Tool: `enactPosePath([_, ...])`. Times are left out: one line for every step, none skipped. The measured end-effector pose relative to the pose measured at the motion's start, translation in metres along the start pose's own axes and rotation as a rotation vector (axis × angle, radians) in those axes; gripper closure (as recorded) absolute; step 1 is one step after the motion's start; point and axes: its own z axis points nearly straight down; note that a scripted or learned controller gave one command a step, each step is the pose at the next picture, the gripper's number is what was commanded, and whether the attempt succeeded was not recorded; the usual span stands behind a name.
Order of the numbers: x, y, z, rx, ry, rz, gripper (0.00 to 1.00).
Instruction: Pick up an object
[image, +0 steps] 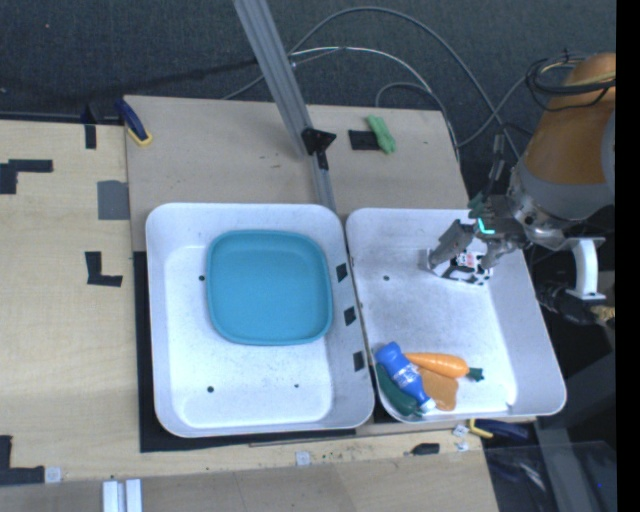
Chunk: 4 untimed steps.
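Gripper (462, 262) over right bin (520, 330); orange carrot (437, 364), green-tipped, at near edge.

A green marker (381, 134) lay on the bench (230, 150) behind the right bin (520, 330). A blue-and-yellow clamp (135, 125) sat far left of that marker. A grey metal pole (290, 100) slanted just left of it.
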Motion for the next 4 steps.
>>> enactPosePath([0.000, 0.000, 0.000, 0.000, 0.000, 0.000, 0.00])
enactPosePath([-0.003, 0.004, 0.062, 0.006, 0.001, 0.000, 0.00])
enactPosePath([-0.002, 0.004, 0.103, 0.003, 0.000, 0.000, 0.00])
enactPosePath([0.003, 0.010, 0.150, 0.004, 0.001, 0.000, 0.00])
